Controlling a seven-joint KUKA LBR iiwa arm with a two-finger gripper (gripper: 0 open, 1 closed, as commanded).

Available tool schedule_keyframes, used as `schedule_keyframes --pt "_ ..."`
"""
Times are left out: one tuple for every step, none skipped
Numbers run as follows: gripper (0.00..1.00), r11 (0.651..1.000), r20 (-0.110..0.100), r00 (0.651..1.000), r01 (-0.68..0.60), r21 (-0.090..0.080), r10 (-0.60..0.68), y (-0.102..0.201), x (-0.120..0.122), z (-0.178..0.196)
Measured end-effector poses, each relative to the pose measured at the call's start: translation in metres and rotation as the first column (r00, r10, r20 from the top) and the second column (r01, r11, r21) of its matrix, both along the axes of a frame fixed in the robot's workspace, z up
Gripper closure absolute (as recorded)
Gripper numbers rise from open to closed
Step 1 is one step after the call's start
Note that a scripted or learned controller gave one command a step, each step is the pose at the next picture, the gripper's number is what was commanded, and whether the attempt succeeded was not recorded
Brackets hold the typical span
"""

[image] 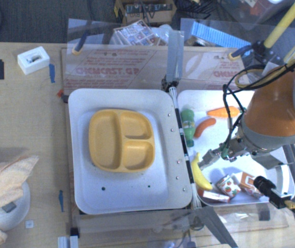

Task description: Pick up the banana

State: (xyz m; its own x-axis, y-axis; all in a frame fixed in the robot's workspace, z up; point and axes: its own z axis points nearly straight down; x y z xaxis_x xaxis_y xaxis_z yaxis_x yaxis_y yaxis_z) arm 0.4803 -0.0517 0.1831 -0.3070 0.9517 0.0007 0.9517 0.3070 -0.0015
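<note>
The curved yellow banana (199, 175) lies in the right-hand shallow white bin (279, 161), hard against its left wall, running from about mid-height down toward the near corner. At its lower end sits a small red-and-white packet (229, 185) with a dark red strip beside it, and just right of those a reddish-brown boxy item (249, 183). Above the banana, along the same wall, stands a green bottle-shaped toy (188, 124), with a bent orange-red chilli-like piece (204, 126) next to it and an orange carrot (223, 111) farther back. The grey two-finger gripper (213, 156) hangs just above and to the right of the banana's upper end, near it, with nothing visibly between its tips; how far apart the tips stand cannot be told. The orange band of the arm (274, 112) covers much of the bin's right half. In the left-hand white bin (121, 195) rests a yellow divided plastic plate (121, 140).
</note>
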Motion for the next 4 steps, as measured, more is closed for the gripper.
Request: schedule_keyframes --pt "0.0 0.996 -0.001 0.996 -0.085 0.0 0.085 -0.005 0.0 0.0" --pt "0.0 0.986 0.007 0.986 -0.167 -0.002 0.167 -0.057 0.001 -0.094" --pt "0.0 0.916 0.011 0.916 0.402 0.002 -0.402 -0.048 0.008 -0.095" --pt "0.0 0.954 0.018 0.953 0.301 -0.002 -0.301 -0.043 0.006 -0.094"
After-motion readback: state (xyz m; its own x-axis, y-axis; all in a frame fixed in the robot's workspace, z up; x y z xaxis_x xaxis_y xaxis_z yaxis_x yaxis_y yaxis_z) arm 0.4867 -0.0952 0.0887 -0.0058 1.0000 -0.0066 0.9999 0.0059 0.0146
